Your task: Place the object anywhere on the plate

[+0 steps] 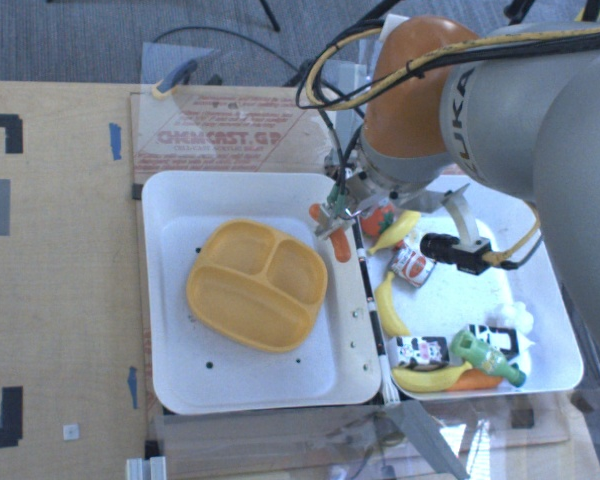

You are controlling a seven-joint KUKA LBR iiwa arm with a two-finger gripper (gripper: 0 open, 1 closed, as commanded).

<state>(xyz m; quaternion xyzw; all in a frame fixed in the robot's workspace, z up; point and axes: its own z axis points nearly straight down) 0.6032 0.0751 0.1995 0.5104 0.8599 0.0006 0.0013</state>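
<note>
The yellow divided plate (258,284) lies in the left bin (170,368), towards its middle. My gripper (332,226) hangs over the ridge between the two bins, just right of the plate's upper right rim. It is shut on a small orange carrot (341,247), whose ends stick out on both sides of the fingers. The carrot is beside the plate, not over it. The arm's orange band and grey body hide the back part of the right bin.
The right bin (555,368) holds a red can (412,265), bananas (388,310), a cow-patterned carton (421,349), a green toy (489,355) and a white item (516,317). A black cylinder with a yellow cable (454,251) juts from the arm.
</note>
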